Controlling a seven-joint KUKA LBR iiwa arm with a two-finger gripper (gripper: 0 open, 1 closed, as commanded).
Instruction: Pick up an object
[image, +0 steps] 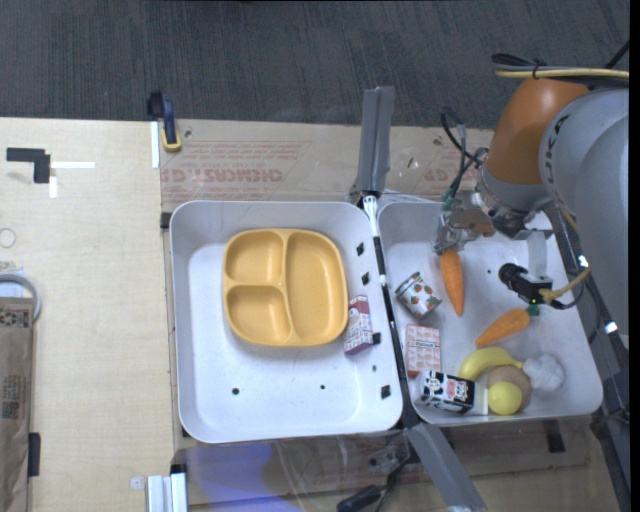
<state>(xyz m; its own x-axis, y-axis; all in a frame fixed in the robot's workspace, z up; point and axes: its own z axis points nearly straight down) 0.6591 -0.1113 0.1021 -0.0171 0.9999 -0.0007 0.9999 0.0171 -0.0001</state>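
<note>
Item: tapered orange plastic carrot (453, 281), upright in right white bin (585, 390), top at two-finger gripper (452, 240); finger spacing cannot be told. Likely light, rigid, slick; best pinched across thick upper end

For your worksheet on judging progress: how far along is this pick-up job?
Done: the tool is down in the right bin, at the top end of a carrot. In hand: nothing visibly gripped. Left: gripping and lifting; the carrot lies on the bin floor, like the second carrot and banana.
</note>
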